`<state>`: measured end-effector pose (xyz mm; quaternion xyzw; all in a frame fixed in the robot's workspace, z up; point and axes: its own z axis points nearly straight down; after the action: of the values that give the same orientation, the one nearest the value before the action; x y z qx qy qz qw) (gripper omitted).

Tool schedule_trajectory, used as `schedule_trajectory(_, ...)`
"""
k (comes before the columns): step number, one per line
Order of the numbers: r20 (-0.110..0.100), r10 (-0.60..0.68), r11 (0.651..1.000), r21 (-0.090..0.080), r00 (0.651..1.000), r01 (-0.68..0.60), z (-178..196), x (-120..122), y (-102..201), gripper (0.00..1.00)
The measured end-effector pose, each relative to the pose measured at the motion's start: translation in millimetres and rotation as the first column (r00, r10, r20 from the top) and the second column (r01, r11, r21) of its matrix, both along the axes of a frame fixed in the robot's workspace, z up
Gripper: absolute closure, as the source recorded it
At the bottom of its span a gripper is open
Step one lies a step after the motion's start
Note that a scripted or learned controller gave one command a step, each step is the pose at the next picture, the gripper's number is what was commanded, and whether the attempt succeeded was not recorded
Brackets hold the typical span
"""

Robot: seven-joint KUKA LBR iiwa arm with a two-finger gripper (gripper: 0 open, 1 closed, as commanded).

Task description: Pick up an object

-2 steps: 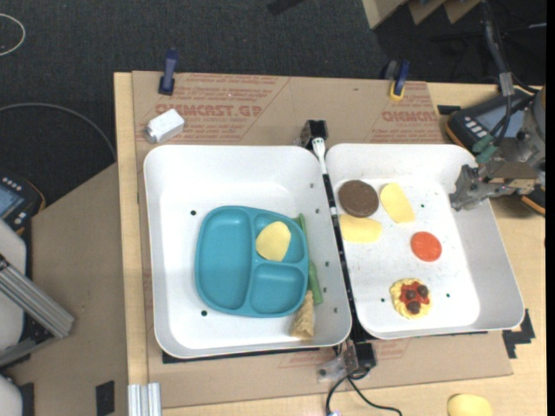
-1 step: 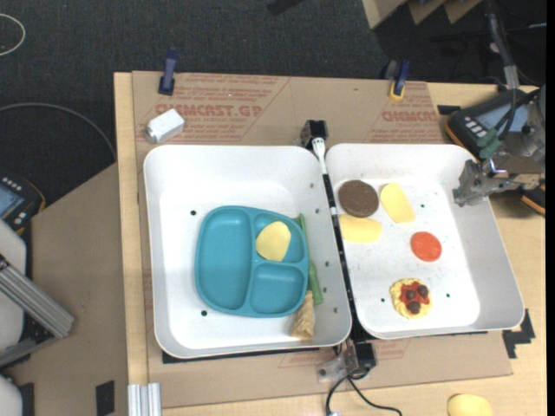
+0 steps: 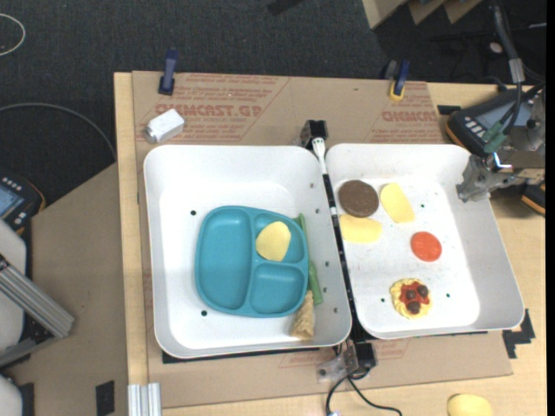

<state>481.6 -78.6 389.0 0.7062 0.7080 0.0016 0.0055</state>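
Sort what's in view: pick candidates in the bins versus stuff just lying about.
Job:
- gripper, at the right bin's far rim
- brown round disc
- two pale yellow flat pieces
- orange round piece
- yellow tart with red berries
- yellow piece on the teal divided plate

Lying about:
- white block on the cardboard
- blue clamp
- yellow clamp

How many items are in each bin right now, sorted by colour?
Left bin:
Teal plate: 1
Yellow piece: 1
Green strip: 1
Tan piece: 1
Right bin:
Brown disc: 1
Yellow pieces: 2
Orange disc: 1
Yellow round with red topping: 1
Total: 9
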Motion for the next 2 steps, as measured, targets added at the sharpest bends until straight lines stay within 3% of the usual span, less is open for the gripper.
schedule_trajectory(1,0.012,0.004,1.000,0.006,1.000,-0.004,155.8,-1.7,46.4,1.00)
schedule_trajectory(2,-0.003,-0.001,1.000,0.004,1.000,0.001,157.3,-1.4,44.3,1.00)
